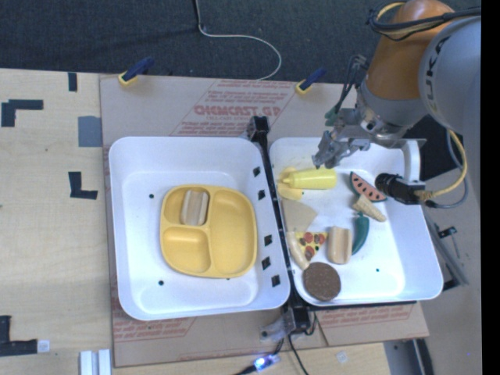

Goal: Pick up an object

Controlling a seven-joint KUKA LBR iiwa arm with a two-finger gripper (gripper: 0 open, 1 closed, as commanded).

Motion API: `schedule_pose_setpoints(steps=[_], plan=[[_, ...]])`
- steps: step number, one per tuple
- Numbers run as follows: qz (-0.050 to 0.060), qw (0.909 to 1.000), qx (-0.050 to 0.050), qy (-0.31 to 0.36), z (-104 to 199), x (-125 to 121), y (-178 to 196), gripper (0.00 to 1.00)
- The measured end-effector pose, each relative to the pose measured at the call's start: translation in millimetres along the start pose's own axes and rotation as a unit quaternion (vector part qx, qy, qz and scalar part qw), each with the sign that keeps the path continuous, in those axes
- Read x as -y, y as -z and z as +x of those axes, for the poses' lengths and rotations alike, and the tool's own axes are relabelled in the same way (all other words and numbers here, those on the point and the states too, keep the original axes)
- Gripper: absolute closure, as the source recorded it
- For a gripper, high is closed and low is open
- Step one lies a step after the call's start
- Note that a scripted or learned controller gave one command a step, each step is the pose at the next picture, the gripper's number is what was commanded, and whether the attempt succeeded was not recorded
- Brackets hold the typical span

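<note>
Two white bins on worktop. Left bin (133, 170): one yellow divided plate (223, 237), one tan bread piece (194, 206) in its upper-left compartment. Right bin (406, 276): seven toy foods – yellow bottle (310, 180) lying on side near divider, watermelon slice (367, 186), green pepper (359, 233), bread roll (338, 244), pizza slice (308, 244), brown cookie (321, 281), tan wedge (369, 208). Claw (326, 156) just above bottle, nothing seen between fingers; how far open, cannot tell
</note>
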State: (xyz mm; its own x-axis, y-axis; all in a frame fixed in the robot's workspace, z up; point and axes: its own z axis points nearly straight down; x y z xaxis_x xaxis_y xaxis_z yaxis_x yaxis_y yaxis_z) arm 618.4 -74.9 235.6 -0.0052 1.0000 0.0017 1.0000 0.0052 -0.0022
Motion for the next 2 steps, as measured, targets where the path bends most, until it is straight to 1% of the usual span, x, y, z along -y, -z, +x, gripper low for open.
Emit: schedule_pose_setpoints(steps=[1, 2], plan=[[0.001, 1.0, 0.001, 0.0, 42.1, 20.8, -21.7, 1.0], [-0.001, 1.0, 0.001, -0.002, 32.3, 21.8, -1.1, 1.0]])
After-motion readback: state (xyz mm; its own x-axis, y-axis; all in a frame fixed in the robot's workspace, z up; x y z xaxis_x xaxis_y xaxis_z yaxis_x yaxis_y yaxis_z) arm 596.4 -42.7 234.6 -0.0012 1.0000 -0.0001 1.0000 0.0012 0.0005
